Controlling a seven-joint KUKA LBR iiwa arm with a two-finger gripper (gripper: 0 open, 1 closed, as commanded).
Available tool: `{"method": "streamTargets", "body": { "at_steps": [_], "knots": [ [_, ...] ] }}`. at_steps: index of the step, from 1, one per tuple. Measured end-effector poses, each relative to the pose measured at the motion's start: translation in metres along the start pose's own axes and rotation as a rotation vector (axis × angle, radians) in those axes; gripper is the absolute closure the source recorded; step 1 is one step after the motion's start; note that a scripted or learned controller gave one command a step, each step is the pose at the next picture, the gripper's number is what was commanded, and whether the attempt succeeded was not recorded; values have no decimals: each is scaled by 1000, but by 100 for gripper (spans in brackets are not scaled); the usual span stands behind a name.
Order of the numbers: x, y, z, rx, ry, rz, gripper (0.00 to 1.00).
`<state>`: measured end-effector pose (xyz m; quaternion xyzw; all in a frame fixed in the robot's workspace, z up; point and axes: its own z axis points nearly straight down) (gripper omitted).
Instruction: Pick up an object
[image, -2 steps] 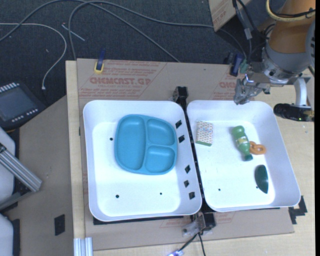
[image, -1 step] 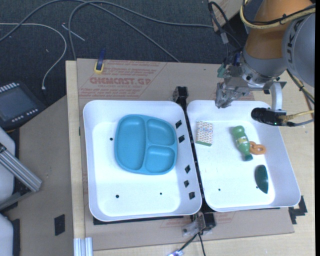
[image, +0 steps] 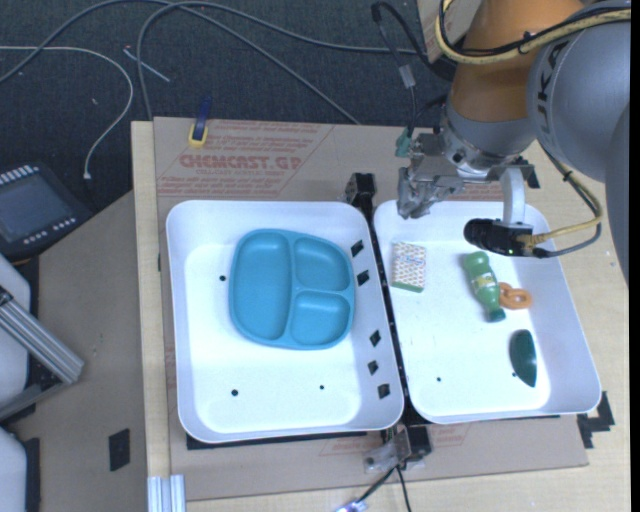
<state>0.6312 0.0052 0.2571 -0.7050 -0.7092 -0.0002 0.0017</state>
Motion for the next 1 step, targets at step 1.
{"method": "streamTargets", "body": {
  "at_steps": [1],
  "knots": [
    [50, -8, 0, 1, 0, 0, 100]
  ]
}}
